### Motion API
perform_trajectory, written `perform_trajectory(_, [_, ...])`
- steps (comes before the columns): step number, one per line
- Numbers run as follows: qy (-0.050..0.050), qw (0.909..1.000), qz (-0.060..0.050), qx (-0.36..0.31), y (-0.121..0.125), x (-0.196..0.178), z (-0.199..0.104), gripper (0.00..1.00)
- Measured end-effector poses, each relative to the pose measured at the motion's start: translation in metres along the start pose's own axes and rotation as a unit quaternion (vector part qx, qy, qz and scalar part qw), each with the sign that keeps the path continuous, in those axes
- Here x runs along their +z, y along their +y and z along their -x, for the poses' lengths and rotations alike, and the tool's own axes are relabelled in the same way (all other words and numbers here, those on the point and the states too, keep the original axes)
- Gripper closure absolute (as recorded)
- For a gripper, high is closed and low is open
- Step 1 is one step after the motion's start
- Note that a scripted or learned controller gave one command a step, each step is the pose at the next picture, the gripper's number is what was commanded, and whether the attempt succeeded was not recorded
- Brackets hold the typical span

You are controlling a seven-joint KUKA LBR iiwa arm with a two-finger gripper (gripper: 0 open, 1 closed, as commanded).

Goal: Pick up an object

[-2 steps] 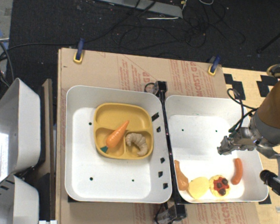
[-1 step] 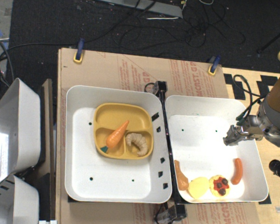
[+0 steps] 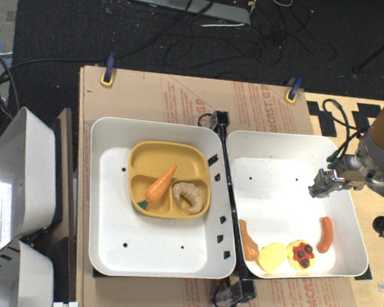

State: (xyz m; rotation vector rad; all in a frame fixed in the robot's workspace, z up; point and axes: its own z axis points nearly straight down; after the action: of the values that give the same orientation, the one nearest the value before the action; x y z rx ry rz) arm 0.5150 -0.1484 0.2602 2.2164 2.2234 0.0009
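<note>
Leftward, the yellow plate [image 3: 170,181] holds a carrot [image 3: 160,184] and shrimp [image 3: 188,196]. Rightward, a sausage [image 3: 325,234] lies below the gripper [image 3: 323,184], jaws' opening unclear, nothing visibly held. Approach step; next, descend over the sausage.

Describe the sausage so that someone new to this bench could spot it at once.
Start at the right bin, the one the claw hangs over. Follow its right wall toward the near corner: the sausage lies there, a short orange-red rod. Its neighbours differ: a round pizza slice with dark toppings and a flat yellow disc, both further left.
</note>
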Motion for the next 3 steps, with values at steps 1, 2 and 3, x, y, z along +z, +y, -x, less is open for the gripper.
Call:
perform_trajectory(1, [0.001,1.0000,0.000,-0.002,0.016,-0.005,-0.054,1.00])
perform_trajectory(2, [0.001,1.0000,-0.001,-0.003,0.031,0.008,-0.112,1.00])
perform_trajectory(3, [0.001,1.0000,-0.001,-0.003,0.053,0.022,-0.165,1.00])
